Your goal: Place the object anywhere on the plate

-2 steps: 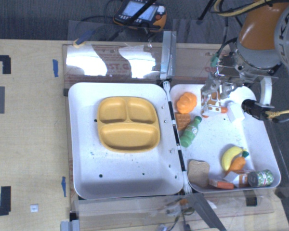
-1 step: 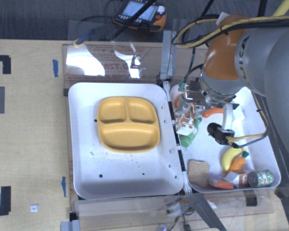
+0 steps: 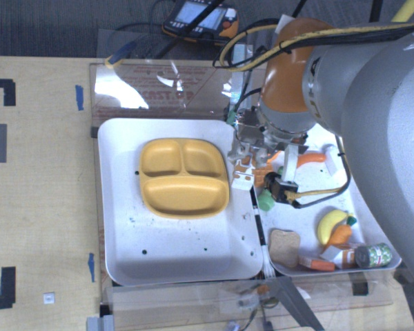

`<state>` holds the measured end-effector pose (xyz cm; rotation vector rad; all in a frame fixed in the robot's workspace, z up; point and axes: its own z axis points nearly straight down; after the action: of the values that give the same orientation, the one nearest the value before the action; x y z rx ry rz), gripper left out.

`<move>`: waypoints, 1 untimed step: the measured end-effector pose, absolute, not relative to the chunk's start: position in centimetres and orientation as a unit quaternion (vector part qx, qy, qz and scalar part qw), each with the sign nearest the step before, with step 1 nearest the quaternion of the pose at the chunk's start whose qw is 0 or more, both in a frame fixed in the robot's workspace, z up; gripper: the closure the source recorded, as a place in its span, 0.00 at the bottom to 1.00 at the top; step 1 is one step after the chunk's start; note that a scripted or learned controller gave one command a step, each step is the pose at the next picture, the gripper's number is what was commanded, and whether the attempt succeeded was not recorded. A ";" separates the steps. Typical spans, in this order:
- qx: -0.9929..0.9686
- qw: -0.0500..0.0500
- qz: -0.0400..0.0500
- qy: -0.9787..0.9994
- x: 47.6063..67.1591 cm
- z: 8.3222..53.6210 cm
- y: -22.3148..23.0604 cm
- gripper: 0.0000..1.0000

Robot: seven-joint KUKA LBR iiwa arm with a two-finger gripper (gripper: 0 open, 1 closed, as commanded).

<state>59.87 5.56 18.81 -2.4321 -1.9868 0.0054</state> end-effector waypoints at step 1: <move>-0.774 0.002 0.003 -0.633 59.8 18.7 5.6 0.00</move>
<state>59.80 5.63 18.66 -2.4295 -1.9869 0.0088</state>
